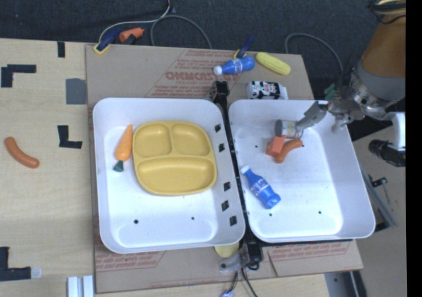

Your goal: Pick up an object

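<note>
Two white bins sit side by side. Gripper [289,132] is low in the right bin [343,190], touching the orange toy [282,148]. Whether it holds the toy, I cannot tell. Lifting is left.

Sausage [21,152] on bench, corn [272,63] behind bins
</note>
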You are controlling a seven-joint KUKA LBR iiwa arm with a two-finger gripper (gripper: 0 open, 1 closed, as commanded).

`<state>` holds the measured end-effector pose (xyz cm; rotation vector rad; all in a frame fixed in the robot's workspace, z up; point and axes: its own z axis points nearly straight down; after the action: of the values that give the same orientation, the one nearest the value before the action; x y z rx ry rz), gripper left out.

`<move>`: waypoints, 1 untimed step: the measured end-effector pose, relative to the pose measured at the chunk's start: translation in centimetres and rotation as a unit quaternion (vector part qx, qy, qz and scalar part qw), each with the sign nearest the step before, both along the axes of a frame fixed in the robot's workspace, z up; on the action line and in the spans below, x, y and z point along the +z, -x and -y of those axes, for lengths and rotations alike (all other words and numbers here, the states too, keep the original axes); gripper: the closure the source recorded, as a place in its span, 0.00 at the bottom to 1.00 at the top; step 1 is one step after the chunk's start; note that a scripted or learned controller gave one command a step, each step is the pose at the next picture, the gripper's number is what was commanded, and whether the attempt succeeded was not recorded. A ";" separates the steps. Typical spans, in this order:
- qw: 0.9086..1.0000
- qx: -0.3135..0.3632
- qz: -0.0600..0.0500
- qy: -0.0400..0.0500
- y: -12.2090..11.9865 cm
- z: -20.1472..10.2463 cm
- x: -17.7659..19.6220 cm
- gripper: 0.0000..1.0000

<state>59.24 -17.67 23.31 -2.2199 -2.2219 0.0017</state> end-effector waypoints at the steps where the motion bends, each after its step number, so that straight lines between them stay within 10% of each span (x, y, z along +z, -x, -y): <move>1: 1.000 0.000 -0.002 0.000 -4.6 -2.3 -13.5 0.00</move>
<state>63.79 -15.42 9.79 -2.2174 -2.2204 0.0079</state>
